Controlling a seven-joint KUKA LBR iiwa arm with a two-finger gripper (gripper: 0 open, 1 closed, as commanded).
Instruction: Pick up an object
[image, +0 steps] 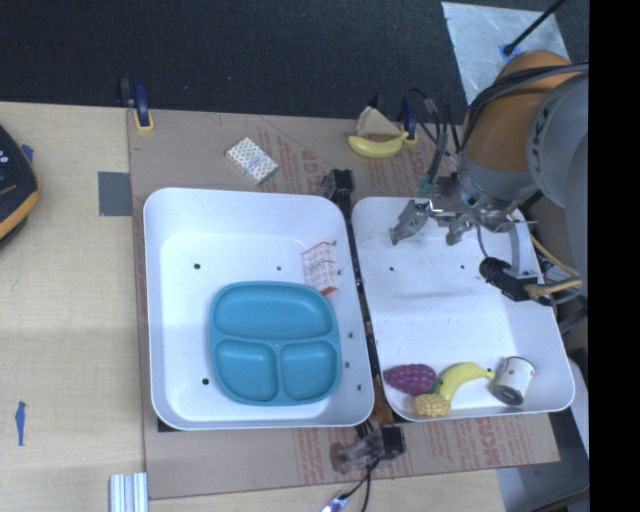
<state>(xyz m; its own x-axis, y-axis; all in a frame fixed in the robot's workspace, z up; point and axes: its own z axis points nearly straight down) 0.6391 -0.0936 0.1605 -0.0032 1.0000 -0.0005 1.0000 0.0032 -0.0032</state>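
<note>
White bins (170, 300), two, one blue tray (273, 341), one claw (430, 222) open

Robotics lab bench. Evidence: industrial arm (530, 120) with exposed cabling at the bench's right edge, two white bins (160, 300) on a cardboard sheet (200, 135) held by a blue clamp (141, 105) near the far left corner, toy props.
</note>
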